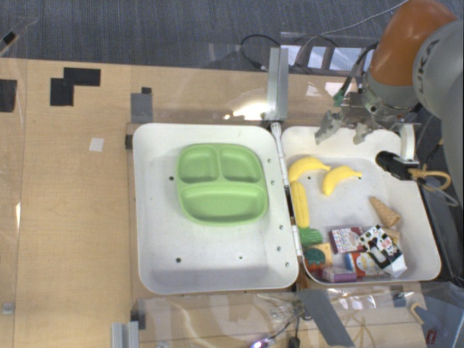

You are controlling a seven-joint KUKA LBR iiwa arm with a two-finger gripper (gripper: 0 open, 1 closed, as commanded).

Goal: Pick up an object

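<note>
Yellow bananas (324,174) lie in the right bin (433,256), just below the hand (343,131). Its fingers are spread, grasping nothing.

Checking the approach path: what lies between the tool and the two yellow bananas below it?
Camera view: only bare white bin floor separates the tool from the bananas.

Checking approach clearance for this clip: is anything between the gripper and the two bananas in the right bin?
Nothing visible. The gripper, fingers spread, hangs over the right bin's far edge; bare white floor separates it from the bananas.
</note>
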